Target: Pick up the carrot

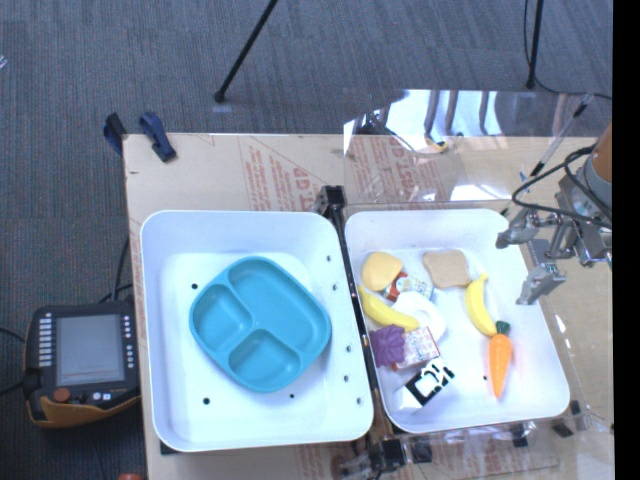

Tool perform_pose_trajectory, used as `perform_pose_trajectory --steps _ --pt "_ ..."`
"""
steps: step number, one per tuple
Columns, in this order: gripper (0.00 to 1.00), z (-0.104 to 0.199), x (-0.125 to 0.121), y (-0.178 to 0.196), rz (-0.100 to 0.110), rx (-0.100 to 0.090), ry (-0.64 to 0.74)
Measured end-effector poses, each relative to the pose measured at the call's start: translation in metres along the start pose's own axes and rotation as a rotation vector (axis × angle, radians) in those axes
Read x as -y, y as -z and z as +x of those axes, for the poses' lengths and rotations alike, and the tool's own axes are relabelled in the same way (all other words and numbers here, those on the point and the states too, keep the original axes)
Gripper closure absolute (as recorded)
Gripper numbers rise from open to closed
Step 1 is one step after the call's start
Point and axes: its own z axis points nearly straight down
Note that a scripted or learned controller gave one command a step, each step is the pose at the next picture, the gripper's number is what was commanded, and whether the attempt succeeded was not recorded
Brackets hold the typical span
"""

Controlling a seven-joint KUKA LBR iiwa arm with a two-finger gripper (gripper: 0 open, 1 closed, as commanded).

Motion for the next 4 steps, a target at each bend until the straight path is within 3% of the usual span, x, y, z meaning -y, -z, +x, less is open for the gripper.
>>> perform_pose_trajectory --steps 1,2,3,4 --pt "0.0 0.01 0.0 -0.153 -0.006 -0.016 -0.147" --pt "1.0 0.003 -0.002 -0.135 -0.003 0.003 -0.14" --pt "0.0 0.003 -0.003 -0.135 -0.003 0.002 -0.138" --pt "0.0 0.021 -0.017 -0.158 -0.002 -0.003 -0.258"
